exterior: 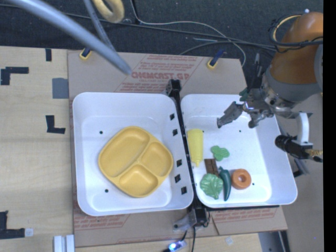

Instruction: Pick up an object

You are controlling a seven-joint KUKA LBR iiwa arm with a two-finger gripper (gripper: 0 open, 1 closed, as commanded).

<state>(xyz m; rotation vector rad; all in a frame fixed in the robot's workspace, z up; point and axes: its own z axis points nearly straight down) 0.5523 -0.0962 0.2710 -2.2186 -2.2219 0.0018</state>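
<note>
We read the gripper (240, 117) as hovering over the upper part of the right bin (283, 190), fingers spread apart with nothing between them. One finger (227, 116) points out to the left, the other (257, 121) sits nearer the wrist. So no grasp yet; by our judgement the pick has not started and everything is left to do: choose a target, descend, close, lift.

Candidates all lie below the fingers, well apart from them:
- yellow corn cob (196, 145), nearest, below-left of the fingers, lying along the bin's left wall
- small green broccoli piece (220, 153), just below that finger line
- brown block (211, 166), touching the dark green pepper (225, 182)
- leafy green lettuce (211, 186), beside the pepper
- orange ring, donut-like (241, 179), farthest down, just right of the pepper

Yellow divided plate (135, 160) sits in the left bin (84, 140), far left of the fingers, untouched.

We judge the corn or the ring the easier targets; the pepper cluster is crowded.
</note>
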